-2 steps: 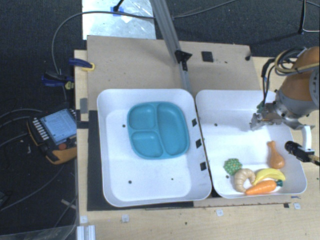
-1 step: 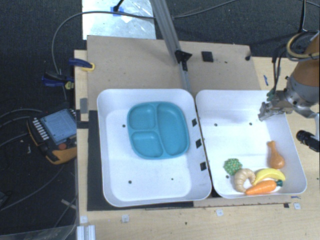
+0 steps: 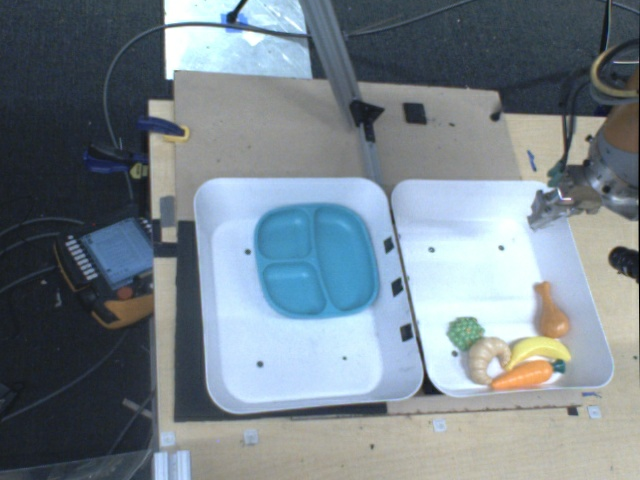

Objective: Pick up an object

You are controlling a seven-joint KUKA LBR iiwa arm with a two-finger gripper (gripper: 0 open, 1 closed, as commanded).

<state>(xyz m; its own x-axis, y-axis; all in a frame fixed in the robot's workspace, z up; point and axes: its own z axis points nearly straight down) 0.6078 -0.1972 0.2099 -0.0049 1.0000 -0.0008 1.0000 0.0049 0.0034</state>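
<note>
Carrot (image 3: 521, 374) lying crosswise, tip left, near banana (image 3: 541, 349).

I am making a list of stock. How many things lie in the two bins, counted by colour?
Blue: 1, the divided plate
Green: 1, the broccoli
Beige: 1, the shrimp
Yellow: 1, the banana
Orange: 1, the carrot
Brown: 1, the drumstick
Total: 6

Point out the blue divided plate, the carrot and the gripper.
blue divided plate (image 3: 317, 260): camera view, on the ridge between its compartments.
carrot (image 3: 520, 375): camera view, middle of its orange body.
gripper (image 3: 545, 211): camera view, at its fingertips.
</note>
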